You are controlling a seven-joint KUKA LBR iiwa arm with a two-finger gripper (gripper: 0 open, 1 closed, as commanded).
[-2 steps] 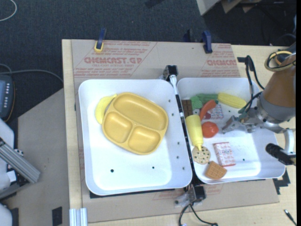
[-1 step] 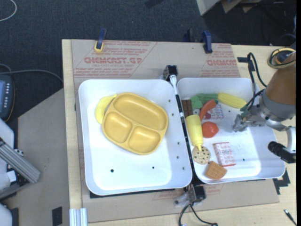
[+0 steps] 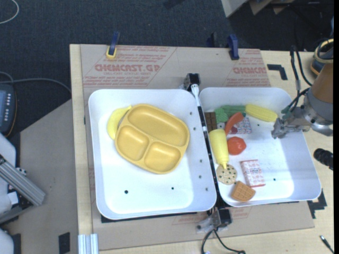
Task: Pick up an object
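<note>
My gripper (image 3: pixel 279 129) hangs over the right side of the right bin (image 3: pixel 299 168), just right of and slightly below a yellow corn cob (image 3: pixel 260 112). Nothing shows in its grasp. To its left lie a green item (image 3: pixel 230 111), an orange-red vegetable (image 3: pixel 233 122), a red tomato (image 3: pixel 237 145), a yellow bottle (image 3: pixel 219 146), a round cookie (image 3: pixel 226 174), a red-and-white packet (image 3: pixel 252 173), an orange waffle piece (image 3: pixel 243 191) and a brown bar (image 3: pixel 210 120).
The left bin (image 3: pixel 111 194) holds a yellow divided plate (image 3: pixel 151 138) lying over another yellow piece (image 3: pixel 113 122). Blue clamps (image 3: pixel 233 46) hold the cardboard at the bench's far edge. Cables run at the right by the arm.
</note>
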